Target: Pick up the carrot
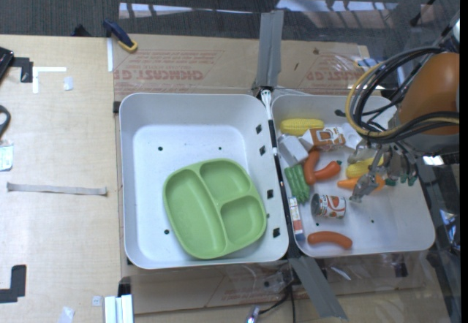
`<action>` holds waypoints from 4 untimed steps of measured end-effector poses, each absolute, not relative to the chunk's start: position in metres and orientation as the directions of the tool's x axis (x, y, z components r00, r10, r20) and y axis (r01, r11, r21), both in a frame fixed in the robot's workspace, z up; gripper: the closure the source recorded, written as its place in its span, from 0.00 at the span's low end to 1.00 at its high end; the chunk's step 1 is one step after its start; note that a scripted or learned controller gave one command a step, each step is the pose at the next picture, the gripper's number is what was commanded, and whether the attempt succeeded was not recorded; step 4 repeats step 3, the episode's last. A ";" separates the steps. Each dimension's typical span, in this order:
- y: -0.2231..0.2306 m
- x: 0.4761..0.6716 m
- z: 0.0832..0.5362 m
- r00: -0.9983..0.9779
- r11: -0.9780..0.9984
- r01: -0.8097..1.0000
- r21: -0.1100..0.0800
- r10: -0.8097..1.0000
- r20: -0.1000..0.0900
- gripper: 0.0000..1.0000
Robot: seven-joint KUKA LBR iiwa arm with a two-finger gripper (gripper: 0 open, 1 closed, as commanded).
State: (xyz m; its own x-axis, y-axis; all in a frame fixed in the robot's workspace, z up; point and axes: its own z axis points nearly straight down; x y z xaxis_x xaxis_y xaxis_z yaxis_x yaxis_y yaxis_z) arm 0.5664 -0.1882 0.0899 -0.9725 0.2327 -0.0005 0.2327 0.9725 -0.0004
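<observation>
The carrot [349, 184] is a small orange piece lying in the right bin [409, 230], just right of the bin's middle. My gripper [368, 181] hangs low over the carrot's right end and hides that end. I cannot tell from this slant whether it touches the carrot. The arm's orange band [437, 88] sits above, at the right edge of the view.
Around the carrot lie a yellow piece [358, 168], a red-orange sausage [322, 166], a small can [329, 204], a green vegetable [296, 183], corn [301, 125] and another sausage [329, 240]. The left bin [146, 131] holds a green divided plate [213, 206].
</observation>
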 end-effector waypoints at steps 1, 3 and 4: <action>-0.221 0.598 0.090 -0.884 0.884 0.467 0.000 0.467 -0.002 0.00; -0.177 0.647 0.121 -0.875 0.875 0.485 0.000 0.485 -0.002 1.00; -0.177 0.647 0.121 -0.875 0.875 0.485 0.000 0.485 -0.002 1.00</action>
